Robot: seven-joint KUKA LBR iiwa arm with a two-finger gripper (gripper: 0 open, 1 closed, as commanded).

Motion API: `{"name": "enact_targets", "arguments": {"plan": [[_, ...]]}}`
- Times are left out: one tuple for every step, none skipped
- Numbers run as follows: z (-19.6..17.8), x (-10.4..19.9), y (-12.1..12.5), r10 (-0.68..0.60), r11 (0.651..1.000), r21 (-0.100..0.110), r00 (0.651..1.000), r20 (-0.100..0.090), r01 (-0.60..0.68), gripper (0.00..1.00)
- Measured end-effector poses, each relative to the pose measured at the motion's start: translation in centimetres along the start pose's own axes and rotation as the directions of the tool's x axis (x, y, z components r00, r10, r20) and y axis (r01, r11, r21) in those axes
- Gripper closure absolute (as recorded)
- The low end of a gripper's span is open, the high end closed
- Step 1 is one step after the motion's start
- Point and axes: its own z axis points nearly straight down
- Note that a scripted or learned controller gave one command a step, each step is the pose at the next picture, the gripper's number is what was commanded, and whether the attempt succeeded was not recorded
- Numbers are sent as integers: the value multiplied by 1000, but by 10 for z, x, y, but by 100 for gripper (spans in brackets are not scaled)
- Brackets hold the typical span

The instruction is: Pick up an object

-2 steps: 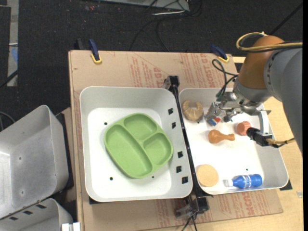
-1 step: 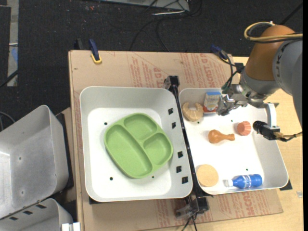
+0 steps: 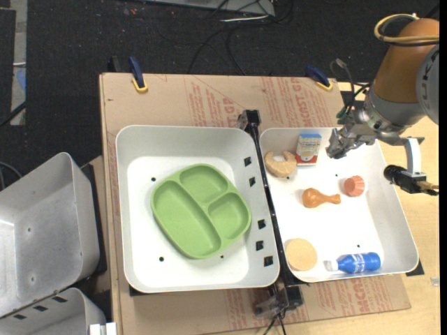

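My gripper hangs over the back of the right bin, just right of a small red and white carton. Nothing shows between its fingers. In the same bin lie a tan bagel-like piece, an orange drumstick-shaped toy, a small pink cup-like object, a round tan disc and a blue bottle on its side along the front wall.
The left bin holds a green divided plate. A black divider with clips runs between the bins. A grey container stands off the bench to the left. Cables lie on the dark floor behind.
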Motion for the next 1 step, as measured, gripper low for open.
{"name": "enact_targets", "arguments": {"plan": [[-44, 1, 7, -4, 1000, -1, 1000, 0, 4, 100]]}}
